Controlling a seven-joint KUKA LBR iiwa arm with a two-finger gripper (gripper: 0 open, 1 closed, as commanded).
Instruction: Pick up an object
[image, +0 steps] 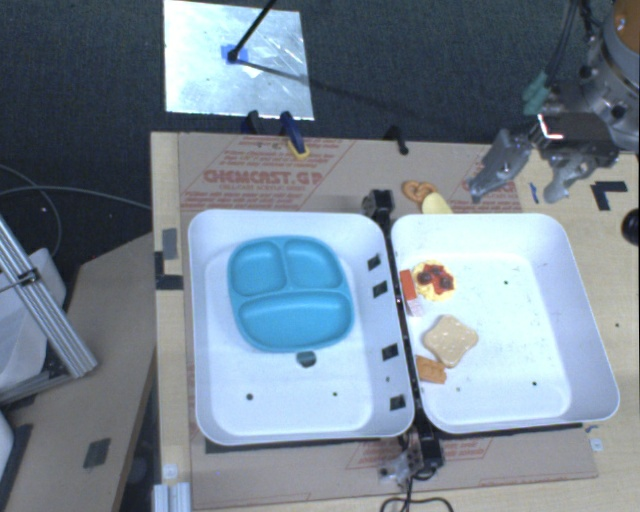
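One toast slice (450, 340), long axis diagonal, R bin (560, 300); gripper (520, 180) open.

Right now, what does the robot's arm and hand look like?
The hand is shiny grey metal with two chunky silvery fingers. Above them sits a boxy grey block with a small bright white patch. A little teal-green piece sticks out on its side, and thin dark cables run up beside the grey arm.

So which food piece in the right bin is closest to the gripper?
The red-and-yellow piece, at the top of the cluster; the toast and orange bit lie farther from the gripper.
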